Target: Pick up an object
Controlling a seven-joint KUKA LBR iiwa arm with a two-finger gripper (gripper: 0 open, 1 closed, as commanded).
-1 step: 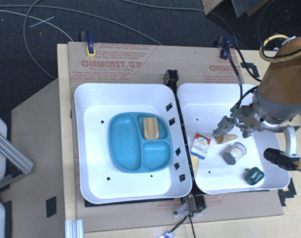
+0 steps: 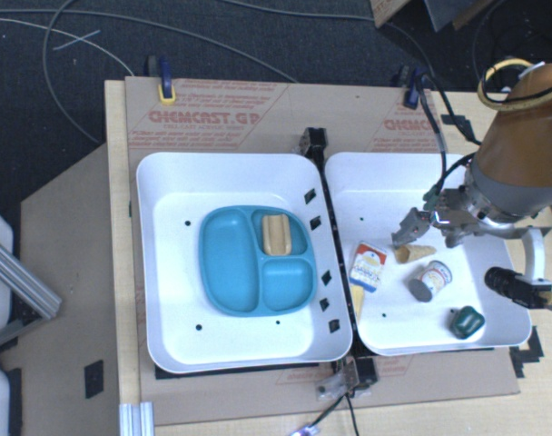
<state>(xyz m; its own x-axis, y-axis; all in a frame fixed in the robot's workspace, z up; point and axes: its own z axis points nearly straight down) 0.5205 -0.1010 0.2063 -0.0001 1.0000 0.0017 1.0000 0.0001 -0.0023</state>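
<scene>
My gripper (image 2: 428, 234) hangs over the middle of the right bin (image 2: 385, 175), open, with nothing between its fingers. Just below its fingertips lies a small tan wedge (image 2: 419, 252). A grey and white can (image 2: 431, 280) lies on its side a little nearer the front. Left of these, a white, red and orange packet (image 2: 368, 267) lies near the bin's left wall. A dark green object (image 2: 467, 322) sits at the bin's front right corner.
The left bin (image 2: 167, 243) holds a blue divided tray (image 2: 231, 262) with a tan block (image 2: 276, 234) in its upper right compartment. A black divider with clips (image 2: 323, 234) runs between the bins. Cables (image 2: 439, 116) trail at the back right.
</scene>
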